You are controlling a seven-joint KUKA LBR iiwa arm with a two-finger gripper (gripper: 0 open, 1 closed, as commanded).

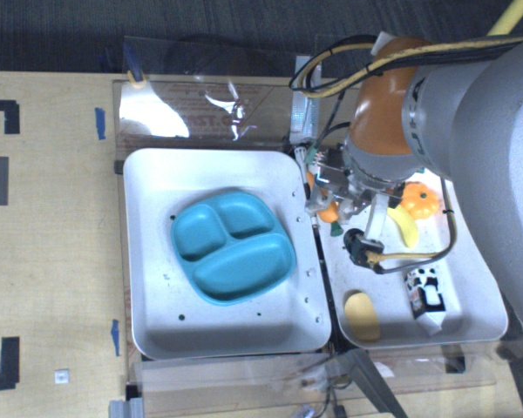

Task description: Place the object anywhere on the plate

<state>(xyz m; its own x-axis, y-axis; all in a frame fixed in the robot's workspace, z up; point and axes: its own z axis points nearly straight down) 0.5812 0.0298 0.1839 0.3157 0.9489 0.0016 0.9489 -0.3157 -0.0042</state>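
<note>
- The left white bin (148, 259) holds a blue plate (233, 246) with three compartments, lying slightly tilted near the bin's middle; nothing rests on the plate.
- The right white bin (479, 312) sits just beside it, at the right of the frame, and carries the loose objects.
- The grey arm (479, 120) reaches in from the upper right, its orange band (382, 111) above the wrist, with black and yellow cables looping over it.
- The gripper (344, 207) hangs low over the upper left corner of the right bin, close to the wall between the two bins; the wrist covers its tips, so I cannot tell how they are set.
- A small orange object with a green bit (329, 213) lies right at the gripper, partly hidden; whether it is held cannot be told.
- An orange fruit-like toy (418, 201) and a yellow banana-shaped piece (405, 226) lie touching each other in the upper part of the right bin, just right of the gripper.
- A tan rounded object (360, 313) rests at the lower left of the right bin.
- A white and black carton (427, 297) lies near the lower right of that bin, well apart from the plate.
- The wooden tabletop (44, 233) fills the left of the frame.
</note>
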